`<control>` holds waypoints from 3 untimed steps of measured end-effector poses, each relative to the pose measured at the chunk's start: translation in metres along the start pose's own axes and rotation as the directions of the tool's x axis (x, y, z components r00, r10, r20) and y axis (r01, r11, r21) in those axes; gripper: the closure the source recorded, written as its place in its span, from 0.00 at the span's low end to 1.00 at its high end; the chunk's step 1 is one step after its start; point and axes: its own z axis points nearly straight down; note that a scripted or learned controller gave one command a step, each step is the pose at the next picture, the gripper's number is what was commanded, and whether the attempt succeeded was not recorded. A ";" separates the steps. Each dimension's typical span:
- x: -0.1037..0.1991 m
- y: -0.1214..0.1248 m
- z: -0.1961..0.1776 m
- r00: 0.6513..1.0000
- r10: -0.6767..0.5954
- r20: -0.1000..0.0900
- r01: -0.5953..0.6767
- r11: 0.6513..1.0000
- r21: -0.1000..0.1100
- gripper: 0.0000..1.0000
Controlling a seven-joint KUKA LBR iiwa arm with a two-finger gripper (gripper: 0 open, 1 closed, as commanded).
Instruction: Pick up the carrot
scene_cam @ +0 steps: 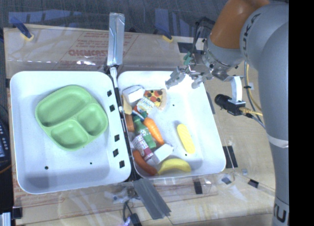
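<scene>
Carrot (154, 129) mid-bin, crowded leftward; end effector (185, 79) above far rim.

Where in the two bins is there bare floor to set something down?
Right bin: bare floor right of the yellow piece and between it and the gripper. Its left side is crowded around the carrot. Left bin: bare below the green plate.

You have 2 white bins (29, 171) — the left holds a pale green divided tray (71, 117). In the right: an orange carrot (155, 130), a yellow banana (174, 166), a yellow oblong piece (185, 138) — the arm (260, 28) is grey, banded orange.
</scene>
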 end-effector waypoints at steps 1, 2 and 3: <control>0.037 -0.047 0.069 0.963 -0.271 0.000 0.271 0.963 0.000 0.00; 0.057 -0.107 0.144 0.990 -0.143 0.000 0.143 0.990 -0.002 0.00; 0.056 -0.106 0.134 0.989 -0.147 0.000 0.147 0.989 -0.001 1.00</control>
